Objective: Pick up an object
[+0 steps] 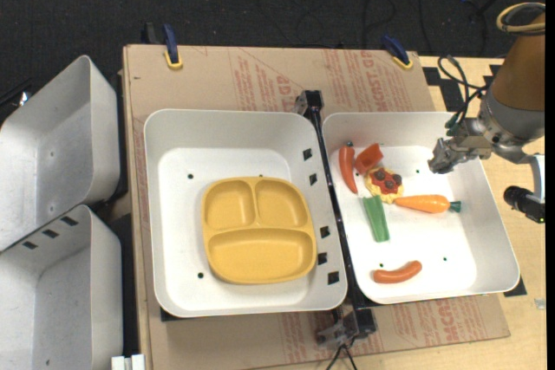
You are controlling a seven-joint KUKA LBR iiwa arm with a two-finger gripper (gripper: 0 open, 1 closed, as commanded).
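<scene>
Gripper [444,157] over the right bin [486,225] (grip state unclear), near the carrot [421,204]

You're looking at two smooth white plastic bins [173,143], a matt yellow plastic tray [258,230], glossy plastic toy food such as the carrot [421,204] and sausage [397,272], on a printed cardboard-covered worktop [251,78]
</scene>
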